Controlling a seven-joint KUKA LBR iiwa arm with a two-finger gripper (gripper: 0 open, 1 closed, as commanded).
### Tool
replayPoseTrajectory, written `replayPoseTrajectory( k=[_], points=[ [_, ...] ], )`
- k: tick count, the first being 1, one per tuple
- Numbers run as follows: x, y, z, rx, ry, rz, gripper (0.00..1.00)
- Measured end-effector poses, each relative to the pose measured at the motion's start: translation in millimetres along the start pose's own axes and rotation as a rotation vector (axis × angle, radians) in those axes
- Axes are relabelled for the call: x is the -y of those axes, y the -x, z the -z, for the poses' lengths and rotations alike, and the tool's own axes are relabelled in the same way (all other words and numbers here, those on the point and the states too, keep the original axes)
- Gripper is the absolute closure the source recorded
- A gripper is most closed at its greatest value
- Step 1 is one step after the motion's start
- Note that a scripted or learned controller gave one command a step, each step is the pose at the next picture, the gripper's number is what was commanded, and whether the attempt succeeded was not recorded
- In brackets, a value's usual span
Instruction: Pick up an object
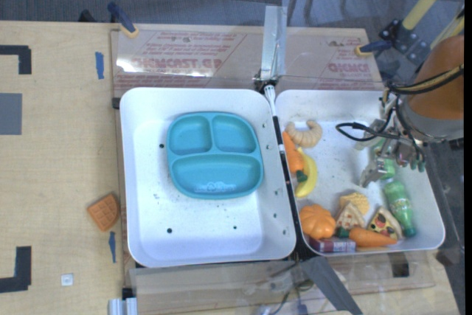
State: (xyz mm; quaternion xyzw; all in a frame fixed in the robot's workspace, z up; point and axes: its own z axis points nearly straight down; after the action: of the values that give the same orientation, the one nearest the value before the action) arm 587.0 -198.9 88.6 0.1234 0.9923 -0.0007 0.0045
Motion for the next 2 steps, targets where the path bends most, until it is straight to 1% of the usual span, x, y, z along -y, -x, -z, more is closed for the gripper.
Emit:
replayPoseTrajectory(
  k=[1,2],
  points=[
    [5.7,-19.7,0.4,0.001,0.000,0.066,0.00],
    [4.5,-15.4,14.6,0.015,-0.001,0.068,1.00]
  ],
)
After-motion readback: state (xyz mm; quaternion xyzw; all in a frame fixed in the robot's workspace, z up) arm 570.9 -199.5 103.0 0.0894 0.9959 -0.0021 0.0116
